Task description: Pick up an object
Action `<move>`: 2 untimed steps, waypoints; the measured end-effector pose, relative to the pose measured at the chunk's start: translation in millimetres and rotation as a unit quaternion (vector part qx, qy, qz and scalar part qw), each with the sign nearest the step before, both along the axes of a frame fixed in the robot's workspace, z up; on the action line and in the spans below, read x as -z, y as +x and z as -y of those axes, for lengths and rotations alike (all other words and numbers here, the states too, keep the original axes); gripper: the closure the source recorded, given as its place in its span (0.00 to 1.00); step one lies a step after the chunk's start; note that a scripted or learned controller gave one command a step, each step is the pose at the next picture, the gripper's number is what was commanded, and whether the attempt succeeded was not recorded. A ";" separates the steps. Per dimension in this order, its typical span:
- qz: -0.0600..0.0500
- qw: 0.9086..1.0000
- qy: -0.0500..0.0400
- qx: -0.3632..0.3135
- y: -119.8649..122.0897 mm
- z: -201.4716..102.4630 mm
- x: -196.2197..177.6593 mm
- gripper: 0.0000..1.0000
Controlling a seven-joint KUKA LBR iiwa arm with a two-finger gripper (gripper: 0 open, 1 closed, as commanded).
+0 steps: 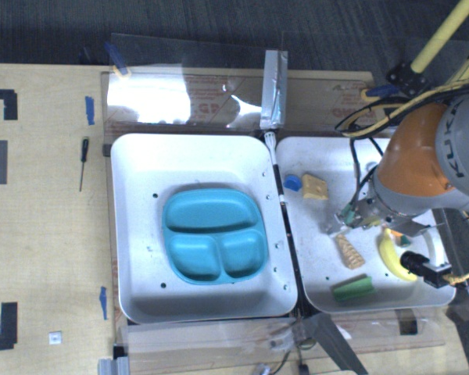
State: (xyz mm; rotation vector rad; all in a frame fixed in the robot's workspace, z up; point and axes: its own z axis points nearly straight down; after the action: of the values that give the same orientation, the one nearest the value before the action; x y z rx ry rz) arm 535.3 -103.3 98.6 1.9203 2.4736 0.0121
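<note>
We see nothing lifted yet: the roll, banana, green piece, bread and blue cap all lie in the right bin. Our gripper hangs above the roll near the bin's middle; the whole pick remains, we judge.

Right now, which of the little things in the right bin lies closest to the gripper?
The tan ridged piece, just below the gripper. The banana, green block, blue cap and yellow-tan chunk lie farther off.
</note>
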 end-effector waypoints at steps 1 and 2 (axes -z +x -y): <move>-0.002 0.999 0.001 0.049 40.6 -45.9 -89.0 1.00; -0.006 0.982 0.001 0.188 91.5 -77.1 -100.3 1.00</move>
State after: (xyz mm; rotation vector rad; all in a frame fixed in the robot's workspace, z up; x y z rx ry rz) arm 626.8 -26.2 198.9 2.3582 2.0754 -0.0010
